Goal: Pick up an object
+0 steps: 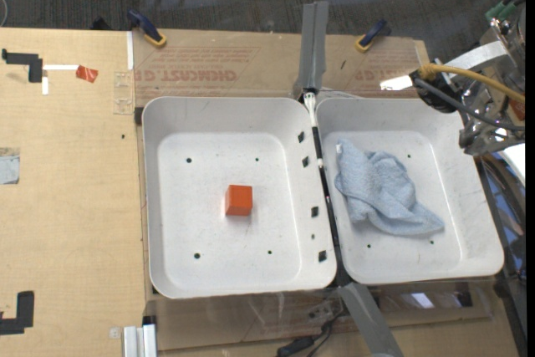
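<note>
Two shallow white plastic bins side by side on the bench: crumpled pale blue cloth [383,195] in the right bin [468,255], small orange-red cube [239,200] mid-floor of the left bin [167,263], best gripped squarely across flat faces; pincer state impossible to tell.

The grey metal arm [493,109] is sitting at the frame's 3 o'clock edge, its gripper end too cluttered to read.
</note>
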`<state>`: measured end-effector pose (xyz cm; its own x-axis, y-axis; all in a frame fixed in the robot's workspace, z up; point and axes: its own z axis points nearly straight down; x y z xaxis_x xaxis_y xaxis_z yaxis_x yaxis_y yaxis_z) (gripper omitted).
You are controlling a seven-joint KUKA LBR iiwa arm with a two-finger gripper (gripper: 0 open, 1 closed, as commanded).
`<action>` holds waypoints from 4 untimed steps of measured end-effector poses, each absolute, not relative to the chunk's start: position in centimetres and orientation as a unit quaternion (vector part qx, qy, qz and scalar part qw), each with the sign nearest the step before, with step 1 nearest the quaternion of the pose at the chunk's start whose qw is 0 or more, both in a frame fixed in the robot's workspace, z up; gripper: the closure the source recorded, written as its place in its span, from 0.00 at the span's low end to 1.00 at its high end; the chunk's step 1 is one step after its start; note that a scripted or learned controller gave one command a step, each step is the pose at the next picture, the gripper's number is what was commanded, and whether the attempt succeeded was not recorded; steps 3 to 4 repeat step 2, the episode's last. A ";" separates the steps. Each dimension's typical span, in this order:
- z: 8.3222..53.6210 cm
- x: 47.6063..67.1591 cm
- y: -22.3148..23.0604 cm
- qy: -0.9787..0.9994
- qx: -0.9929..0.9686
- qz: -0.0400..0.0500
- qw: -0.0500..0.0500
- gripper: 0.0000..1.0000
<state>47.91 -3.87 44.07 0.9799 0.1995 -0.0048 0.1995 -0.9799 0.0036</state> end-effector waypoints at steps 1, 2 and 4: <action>44.1 47.9 -5.0 0.100 0.995 -0.002 0.002 1.00; 44.1 47.9 -6.1 0.100 0.995 -0.003 0.002 1.00; 44.1 47.9 -6.1 0.100 0.995 -0.003 0.002 1.00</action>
